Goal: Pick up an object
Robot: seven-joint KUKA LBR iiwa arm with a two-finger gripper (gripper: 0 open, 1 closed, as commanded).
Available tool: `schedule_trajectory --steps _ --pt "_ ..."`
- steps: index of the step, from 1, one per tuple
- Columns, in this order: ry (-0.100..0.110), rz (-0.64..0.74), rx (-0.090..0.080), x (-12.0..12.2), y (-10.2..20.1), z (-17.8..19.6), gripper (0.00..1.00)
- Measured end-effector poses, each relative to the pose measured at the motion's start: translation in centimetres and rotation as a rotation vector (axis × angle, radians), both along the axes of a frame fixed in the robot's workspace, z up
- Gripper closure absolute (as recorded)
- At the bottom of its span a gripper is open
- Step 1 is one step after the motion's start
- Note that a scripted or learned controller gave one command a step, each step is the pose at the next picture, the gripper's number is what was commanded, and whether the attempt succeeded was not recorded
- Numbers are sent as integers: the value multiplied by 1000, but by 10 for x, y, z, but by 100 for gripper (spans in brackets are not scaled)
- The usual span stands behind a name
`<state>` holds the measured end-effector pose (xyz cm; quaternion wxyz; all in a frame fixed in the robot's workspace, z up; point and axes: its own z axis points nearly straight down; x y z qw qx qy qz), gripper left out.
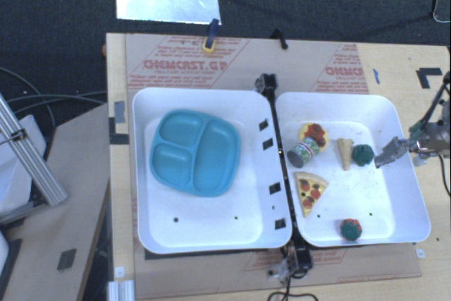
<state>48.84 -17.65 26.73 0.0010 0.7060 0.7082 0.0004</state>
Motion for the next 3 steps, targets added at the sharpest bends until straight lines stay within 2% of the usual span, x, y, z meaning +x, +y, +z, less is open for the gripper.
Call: schedule_trajectory --steps 1,2,3 --pt "4 -3 0 35 -30 -187 0" --pt "5 -4 3 -1 -30 -183 0" --pt "1 6 1 17 50 -173 0"
